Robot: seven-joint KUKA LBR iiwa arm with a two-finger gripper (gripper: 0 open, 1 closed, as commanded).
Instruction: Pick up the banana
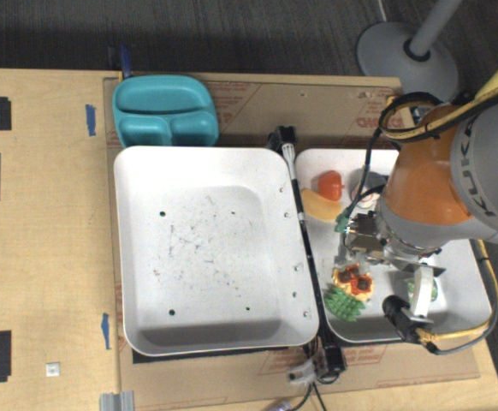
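banana [319,205] lies in right bin [480,302], near its far-left corner, just beside red tomato-like toy [329,183]; not yet picked, nothing seen lifted

arm [429,187] hangs over bin middle, gripper [360,240] low, near banana but apart from it

jaw state: cannot tell, wrist body covers it

small colourful toys [350,285] below gripper hard to make out; grasp and lift remain

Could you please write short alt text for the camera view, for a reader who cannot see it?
A grey and orange robot arm reaches from the right over the right white bin, its gripper low among small toy foods: a yellow banana, a red piece, a green piece. A teal tray lies behind the left white bin.
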